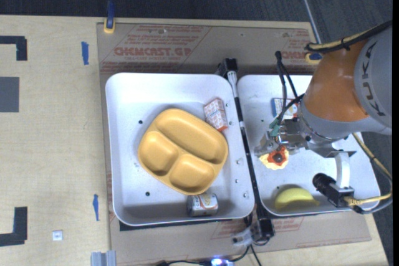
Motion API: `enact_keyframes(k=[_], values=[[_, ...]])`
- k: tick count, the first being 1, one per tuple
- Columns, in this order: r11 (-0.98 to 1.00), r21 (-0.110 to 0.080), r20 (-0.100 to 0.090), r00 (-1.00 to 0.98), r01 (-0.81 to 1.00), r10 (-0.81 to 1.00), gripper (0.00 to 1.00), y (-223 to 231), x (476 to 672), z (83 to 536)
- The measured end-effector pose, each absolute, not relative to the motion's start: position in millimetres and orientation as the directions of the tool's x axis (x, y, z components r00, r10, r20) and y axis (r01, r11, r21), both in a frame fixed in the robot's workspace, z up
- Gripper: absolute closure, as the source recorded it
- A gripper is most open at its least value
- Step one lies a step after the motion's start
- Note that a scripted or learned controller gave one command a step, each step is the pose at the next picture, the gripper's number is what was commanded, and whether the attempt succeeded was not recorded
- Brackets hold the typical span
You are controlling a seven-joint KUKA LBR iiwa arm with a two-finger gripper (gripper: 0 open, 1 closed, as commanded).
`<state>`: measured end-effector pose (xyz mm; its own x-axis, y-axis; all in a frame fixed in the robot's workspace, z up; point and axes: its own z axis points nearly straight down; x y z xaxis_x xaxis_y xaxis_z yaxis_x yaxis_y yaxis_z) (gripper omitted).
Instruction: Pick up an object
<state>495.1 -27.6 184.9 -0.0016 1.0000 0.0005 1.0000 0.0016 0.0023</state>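
Note:
My gripper (278, 141) hangs low over the left part of the right bin (368, 180), reaching in under the grey and orange arm. Just below it lies a small orange and red object (274, 158), touching or nearly touching the gripper's tip. A yellow banana-shaped object (294, 197) rests near the right bin's front wall. A blue and white packet (277, 106) lies at the back of that bin, partly hidden by the arm.
The left bin (121, 134) holds a large yellow divided plate (182, 150), a small red and white carton (216, 113) at the plate's far right, and a small tin (203, 204) by the front wall. Black cables run between the bins.

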Motion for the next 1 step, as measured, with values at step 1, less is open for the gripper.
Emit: enact_keyframes(k=[1], values=[[0.002,0.004,0.0,-0.002,1.0,1.0,1.0,-9.4,493.9,203.0]])
